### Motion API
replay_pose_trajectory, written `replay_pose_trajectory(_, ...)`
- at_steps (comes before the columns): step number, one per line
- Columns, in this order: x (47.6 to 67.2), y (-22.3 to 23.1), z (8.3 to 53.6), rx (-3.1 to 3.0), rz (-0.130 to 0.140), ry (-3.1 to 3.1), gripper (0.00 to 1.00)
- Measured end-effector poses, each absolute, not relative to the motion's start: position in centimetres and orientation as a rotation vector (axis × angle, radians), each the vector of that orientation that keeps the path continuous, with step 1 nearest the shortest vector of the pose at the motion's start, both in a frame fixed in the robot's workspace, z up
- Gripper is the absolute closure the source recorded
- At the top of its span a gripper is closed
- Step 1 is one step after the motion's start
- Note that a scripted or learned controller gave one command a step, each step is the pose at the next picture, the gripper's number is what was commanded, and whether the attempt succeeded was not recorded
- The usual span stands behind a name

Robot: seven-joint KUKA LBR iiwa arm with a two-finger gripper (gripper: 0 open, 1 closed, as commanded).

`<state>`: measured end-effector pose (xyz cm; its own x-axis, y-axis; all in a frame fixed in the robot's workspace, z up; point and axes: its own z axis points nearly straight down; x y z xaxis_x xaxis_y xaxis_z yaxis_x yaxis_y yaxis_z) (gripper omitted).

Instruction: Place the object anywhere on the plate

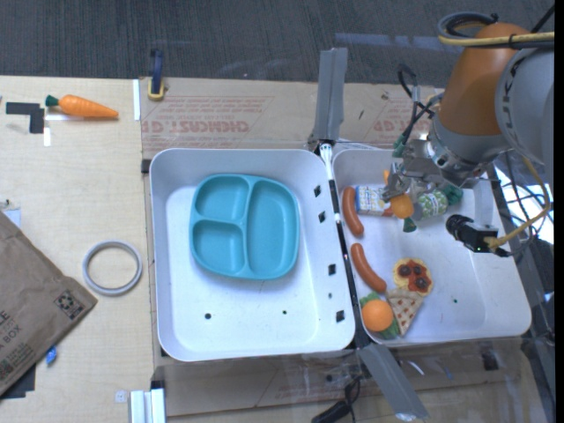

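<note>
**Gripper hovering low in the right bin, plate waiting in the left**

Arm point(493, 69) is reaching in from the right, its orange band sitting above the wrist, and the gripper point(401, 192) is hanging low over the back of the right bin point(493, 311). A small orange ball point(402, 207) is showing right at the fingertips, but whether it is pinched between them or merely lying beneath them cannot be told from this slant — the fingers are dark and blurred against the clutter, so their spread cannot be told either. Just beside the ball, a green-and-white packet point(434, 203) is lying toward the right, and a small carton point(372, 199) is lying toward the left.

Elsewhere in the right bin, two sausages are lying near the dividing wall — one point(352, 211) beside the carton, the other point(367, 267) further forward. A toy pizza slice point(411, 276) is sitting toward the front, and an orange fruit point(378, 315) is resting in the front left corner, touching a waffle-patterned wedge point(404, 311).

The blue three-compartment plate point(246, 226) is lying flat in the left bin point(176, 324), well apart from the gripper.

Out on the bench point(70, 201), a toy carrot point(81, 107) is lying at the back left, and a roll of tape point(112, 266) is sitting near the left bin.
</note>
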<state>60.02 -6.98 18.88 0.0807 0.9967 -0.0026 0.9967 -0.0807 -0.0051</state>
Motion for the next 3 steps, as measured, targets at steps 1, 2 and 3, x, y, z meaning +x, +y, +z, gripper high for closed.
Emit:
replay_pose_trajectory(1,53.0,-2.5,18.9,-2.517,0.01,-1.873,1.0)
replay_pose_trajectory(2,56.7,3.2,18.8,-2.525,0.011,-1.865,1.0)
replay_pose_trajectory(3,53.8,8.6,18.8,-2.524,0.013,-1.866,1.0)
